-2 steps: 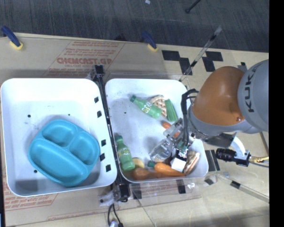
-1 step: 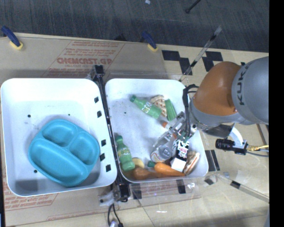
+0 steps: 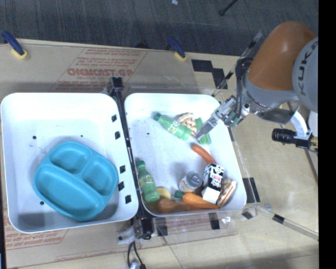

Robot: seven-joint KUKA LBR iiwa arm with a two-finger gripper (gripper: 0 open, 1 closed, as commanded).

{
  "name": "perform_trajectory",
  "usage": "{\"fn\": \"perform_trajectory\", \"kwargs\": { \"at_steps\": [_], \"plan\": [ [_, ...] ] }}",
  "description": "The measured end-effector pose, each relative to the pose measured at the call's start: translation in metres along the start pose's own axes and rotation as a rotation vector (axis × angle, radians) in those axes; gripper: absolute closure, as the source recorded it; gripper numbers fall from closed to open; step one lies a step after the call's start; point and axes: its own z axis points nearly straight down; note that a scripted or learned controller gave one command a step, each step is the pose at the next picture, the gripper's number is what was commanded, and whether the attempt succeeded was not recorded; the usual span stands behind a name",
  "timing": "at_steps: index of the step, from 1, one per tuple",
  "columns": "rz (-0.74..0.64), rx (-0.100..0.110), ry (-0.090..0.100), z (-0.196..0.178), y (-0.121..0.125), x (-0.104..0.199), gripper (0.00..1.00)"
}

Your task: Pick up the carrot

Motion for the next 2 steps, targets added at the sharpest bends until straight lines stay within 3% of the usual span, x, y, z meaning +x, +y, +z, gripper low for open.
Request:
{"fn": "perform_trajectory", "kwargs": {
  "at_steps": [1, 2],
  "plan": [
    [-0.217, 0.003, 0.010, 0.008, -0.037, 0.062, 0.00],
    [-0.879, -0.001, 0.011, 0.073, -0.033, 0.098, 0.00]
  ]
}}
